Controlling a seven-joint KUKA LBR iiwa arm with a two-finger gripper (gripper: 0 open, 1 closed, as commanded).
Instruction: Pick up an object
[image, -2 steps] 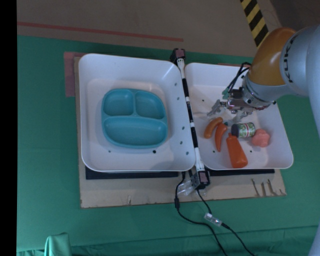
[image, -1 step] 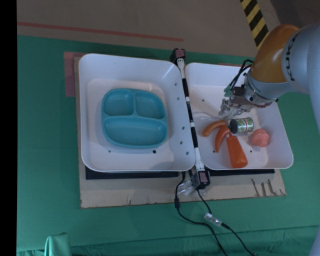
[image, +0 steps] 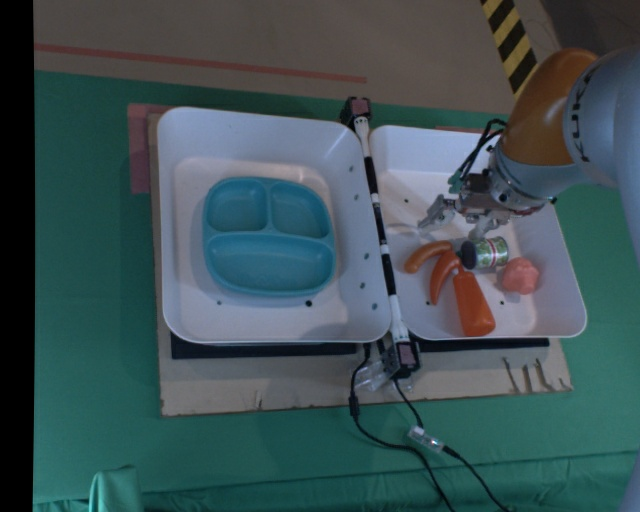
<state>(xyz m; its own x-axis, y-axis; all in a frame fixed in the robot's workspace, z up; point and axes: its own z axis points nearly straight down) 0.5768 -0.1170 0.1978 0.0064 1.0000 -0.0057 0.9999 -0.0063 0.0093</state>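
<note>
green cloth covers the bench (image: 90, 300), which carries two shallow white bins side by side. the left bin (image: 180, 150) holds a teal divided plate (image: 268, 237) with three compartments. the right bin (image: 560, 300) holds the objects to pick: two orange sausage-shaped pieces (image: 427, 256) lying near the bin's left wall, an orange bottle with a black cap (image: 472, 300) just beside them, a small green-labelled can (image: 490, 252) lying on its side, and a pink lump (image: 519, 275) to the can's right. the grey arm with its orange band (image: 545, 95) reaches in from the right; the pincer (image: 470, 215) hangs over the far half of the right bin, just beyond the can, and whether its fingers are apart or together cannot be told. nothing is seen between them.
</note>
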